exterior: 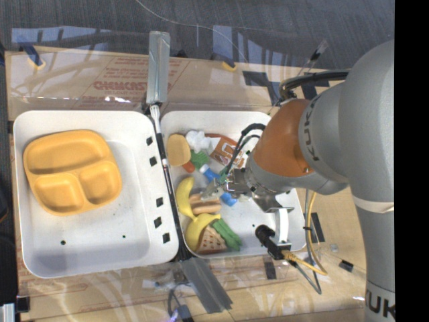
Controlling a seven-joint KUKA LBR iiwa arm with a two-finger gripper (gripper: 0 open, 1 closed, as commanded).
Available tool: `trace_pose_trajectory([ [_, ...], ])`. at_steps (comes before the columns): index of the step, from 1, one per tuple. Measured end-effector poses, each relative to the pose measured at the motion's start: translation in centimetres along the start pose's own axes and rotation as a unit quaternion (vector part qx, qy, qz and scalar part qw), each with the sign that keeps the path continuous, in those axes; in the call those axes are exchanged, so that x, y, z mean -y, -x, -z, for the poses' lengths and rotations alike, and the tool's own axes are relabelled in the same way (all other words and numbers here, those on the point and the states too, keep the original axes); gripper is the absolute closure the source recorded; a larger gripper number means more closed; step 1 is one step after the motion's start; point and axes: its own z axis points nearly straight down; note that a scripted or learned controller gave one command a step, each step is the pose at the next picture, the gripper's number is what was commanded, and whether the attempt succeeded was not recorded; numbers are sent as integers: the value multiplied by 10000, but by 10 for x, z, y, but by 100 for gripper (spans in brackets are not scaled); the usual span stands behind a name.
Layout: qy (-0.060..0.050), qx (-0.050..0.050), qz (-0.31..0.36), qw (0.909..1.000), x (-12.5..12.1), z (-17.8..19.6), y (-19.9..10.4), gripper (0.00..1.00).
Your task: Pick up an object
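toy food pile (201,200) sits in your right bin (268,123), left half: banana, hot dog, green pieces. gripper (224,188) is down among them; you cannot tell its state. yellow tray (70,170) in left bin (80,257).

Reaches in from the right, grey and orange-banded. Hangs low with gripper (224,188) pointed down and leftward.

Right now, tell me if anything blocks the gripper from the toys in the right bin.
Nothing visible does. The gripper is low in the right bin, right at the toy pile, with the banana and a blue piece beside it. The arm's own wrist hides part of the pile.
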Motion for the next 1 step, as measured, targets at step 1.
trace_pose_trajectory([
  [1, -29, -6, 27, 10000, 0, 9, 0, 100],
])
